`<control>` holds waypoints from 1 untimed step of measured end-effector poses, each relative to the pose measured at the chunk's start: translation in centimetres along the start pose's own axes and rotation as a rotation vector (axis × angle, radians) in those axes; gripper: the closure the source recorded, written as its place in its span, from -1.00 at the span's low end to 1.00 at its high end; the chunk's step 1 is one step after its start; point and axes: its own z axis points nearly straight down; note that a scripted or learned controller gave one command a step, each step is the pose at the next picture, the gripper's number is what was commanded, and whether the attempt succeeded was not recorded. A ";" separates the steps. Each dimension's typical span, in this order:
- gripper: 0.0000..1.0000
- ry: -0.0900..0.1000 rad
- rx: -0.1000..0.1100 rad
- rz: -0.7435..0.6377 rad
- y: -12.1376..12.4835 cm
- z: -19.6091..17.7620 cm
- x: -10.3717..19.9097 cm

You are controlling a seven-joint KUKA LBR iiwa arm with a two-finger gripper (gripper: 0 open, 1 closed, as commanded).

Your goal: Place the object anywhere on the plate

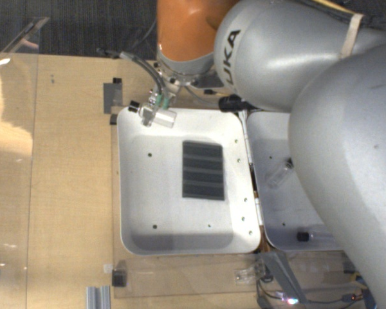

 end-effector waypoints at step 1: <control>1.00 0.003 0.003 0.229 0.7 7.7 1.4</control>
